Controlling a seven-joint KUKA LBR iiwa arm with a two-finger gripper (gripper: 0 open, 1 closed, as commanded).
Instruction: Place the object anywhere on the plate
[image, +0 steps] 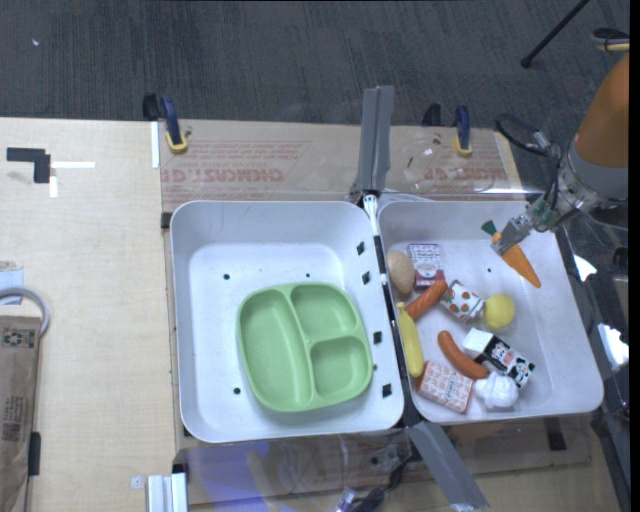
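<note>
Look at the right-hand shallow white bin (585, 385): the grey arm with its orange band reaches in from the right, and its gripper (512, 235) sits low over the upper right part of that bin. You can see an orange toy carrot (520, 261) right at the gripper tip, its green top end under the metal, its pointed end slanting down and right. It looks pinched there, but the contact is too small to be sure, so you cannot tell whether the gripper is closed on it or merely touching it.

The light green plastic plate with three compartments (302, 345) lies in the left white bin (200, 300), roughly in the middle, well apart from the carrot.

Around the rest of the right bin you have a beige egg-shaped piece (399, 270), a small red-and-white carton (427, 264), an orange-red sausage (427, 298), a yellow ball (499, 311), a yellow banana-like piece (410, 342) along the left wall, a second red sausage (463, 355), a pink cracker box (445, 386) and a black-and-white packet (505, 358). Both bins rest on the pale wooden table (80, 260).
</note>
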